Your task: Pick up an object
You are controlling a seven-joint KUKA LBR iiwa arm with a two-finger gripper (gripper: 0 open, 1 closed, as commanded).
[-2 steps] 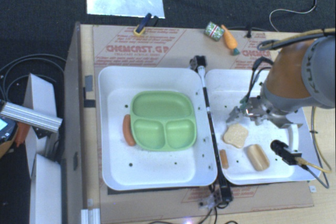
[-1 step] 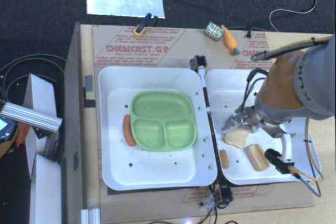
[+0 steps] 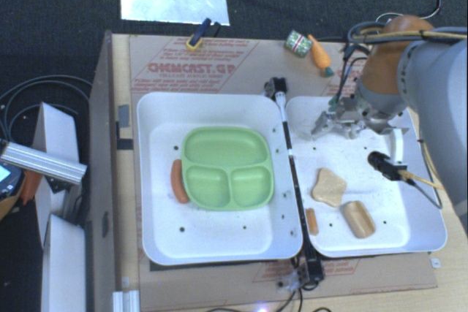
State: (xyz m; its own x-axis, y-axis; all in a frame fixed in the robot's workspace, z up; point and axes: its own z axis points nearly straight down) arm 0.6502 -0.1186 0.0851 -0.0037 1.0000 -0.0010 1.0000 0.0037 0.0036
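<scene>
My gripper (image 3: 338, 125) hangs low over the far left part of the right bin (image 3: 420, 230), with nothing visibly in it. Nearer the front of that bin lie a tan slice of bread (image 3: 329, 187), a tan bread roll (image 3: 359, 219) and a small orange sausage (image 3: 312, 221) by the left wall. All three are well apart from the gripper. The left bin (image 3: 157, 157) holds a green divided plate (image 3: 227, 168). An orange hot dog (image 3: 177, 181) lies against the plate's left side.
Beyond the bins, on the cardboard, lie a small green can (image 3: 298, 42) and a toy carrot (image 3: 320, 55). A black and yellow clamp (image 3: 199, 35) sits at the far edge. The ridge between the bins (image 3: 289, 157) runs front to back.
</scene>
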